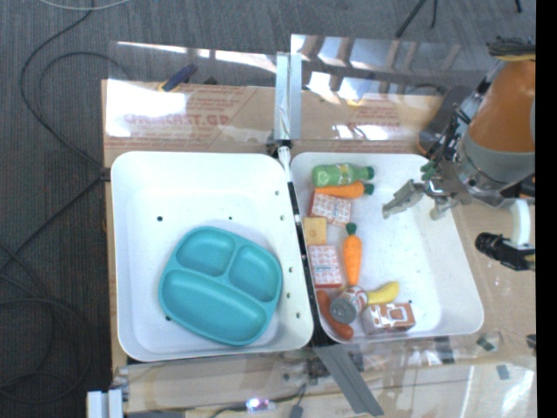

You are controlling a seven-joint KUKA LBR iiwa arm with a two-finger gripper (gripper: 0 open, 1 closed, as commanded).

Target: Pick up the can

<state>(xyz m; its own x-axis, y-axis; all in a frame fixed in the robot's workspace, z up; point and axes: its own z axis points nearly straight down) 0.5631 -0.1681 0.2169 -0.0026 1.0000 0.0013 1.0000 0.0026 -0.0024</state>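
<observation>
The can (pixel 345 306) lies near the front edge of the right bin (pixel 444 268), its silver top facing up and its red side showing. It is crowded between a red item (pixel 329 308) and a small brown and white box (pixel 389 318). My gripper (pixel 416 205) hangs over the bin's back right part, well behind the can and to its right. Its fingers (pixel 398 201) are open with nothing between them.
In the right bin are a green bottle (pixel 342 175), two carrots (pixel 352 191) (pixel 352 258), two red and white cartons (pixel 331 207) (pixel 325 265), a yellow block (pixel 314 230) and a banana (pixel 383 293). The left bin (pixel 139 190) holds a teal divided plate (pixel 221 286).
</observation>
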